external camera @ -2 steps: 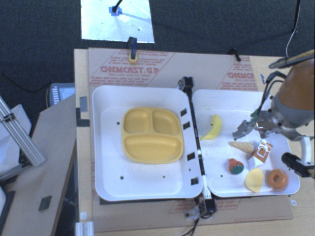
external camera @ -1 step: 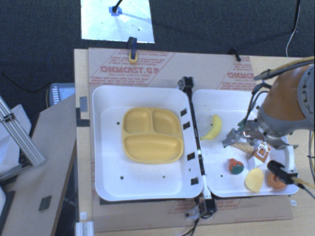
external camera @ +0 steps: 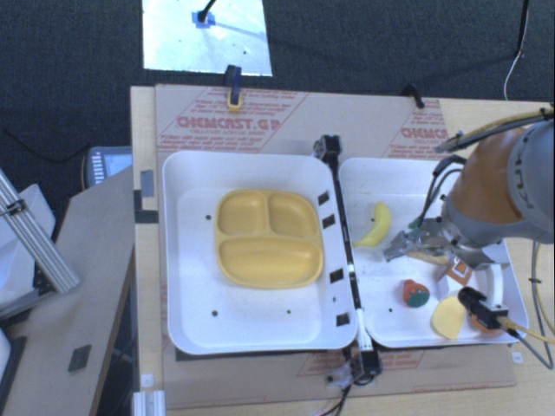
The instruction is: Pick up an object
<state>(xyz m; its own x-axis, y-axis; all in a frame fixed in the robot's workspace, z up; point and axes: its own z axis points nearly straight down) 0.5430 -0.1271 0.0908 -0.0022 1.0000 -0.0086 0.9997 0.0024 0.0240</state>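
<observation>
**Lining up a pick in the right bin**

Starting at the left, we see the left bin (external camera: 186,258) carrying a yellow divided plate (external camera: 264,237), which sits well apart from our reach and is too broad and flat to be a sensible target. Past the divider, in the right bin (external camera: 390,173), lies a banana (external camera: 376,224), tilted with its upper tip pointing away from us. Just to its right our gripper (external camera: 401,245) hangs low over the bin floor; we cannot tell how wide it stands, and we see nothing in its grasp. Below it rests a small red and green fruit (external camera: 414,293), and further right a pale yellow piece (external camera: 448,318) near the bin's front edge.

We judge the banana the nearest candidate. To take it well, we should centre over its thick middle, turn the wrist so the closing line runs across its narrow width, and descend straight rather than sweeping sideways, which could nudge it toward the divider.
</observation>
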